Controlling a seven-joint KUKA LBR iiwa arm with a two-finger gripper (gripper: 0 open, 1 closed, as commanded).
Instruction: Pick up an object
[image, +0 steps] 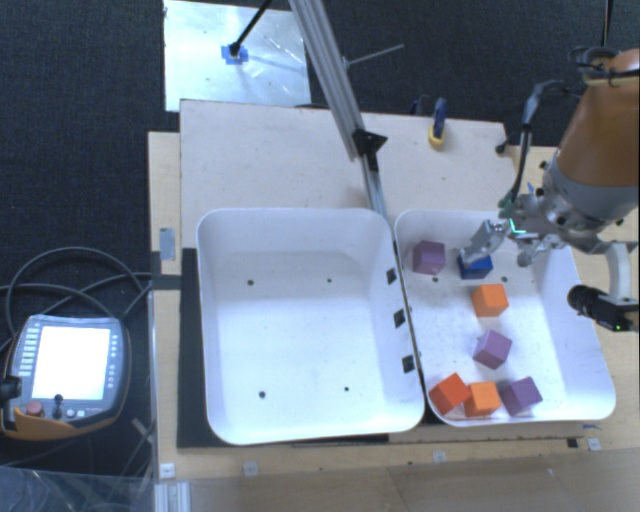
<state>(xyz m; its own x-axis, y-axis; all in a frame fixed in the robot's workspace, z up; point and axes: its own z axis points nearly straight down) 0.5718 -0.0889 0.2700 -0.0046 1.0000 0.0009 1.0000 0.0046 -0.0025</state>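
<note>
dark speckled flooring surrounds a pale wooden bench (300, 150), and on it two shallow white bins sit side by side, probably so that objects can be moved from one to the other. the left bin (230, 420) has only its bare floor to offer. the right bin (590, 395) carries all the blocks, scattered loosely as though tipped in to give a varied picking problem.

the arm (600, 130) leans in from the right edge, its orange band above a grey wrist, angled down and leftward toward the bin's upper part. a teach pendant (65, 375) lies off the bench at the left with its cable looped on the floor, and a slanted metal pole (335, 80) crosses the top of the bench.

among the blocks, a purple one (429, 257) sits near the bin's top left, an orange one (490, 299) lies mid-bin, another purple (492, 348) below it, and a cluster of red-orange (450, 392), orange (483, 398) and purple (520, 395) blocks crowds the near wall.

the gripper (484, 243) hangs right over the blue block (475, 265), its tip overlapping the block's upper edge. whether it has closed on the block cannot be told from this slant; the block looks to rest on the bin floor, so i judge the grasp is being attempted, not finished.
</note>
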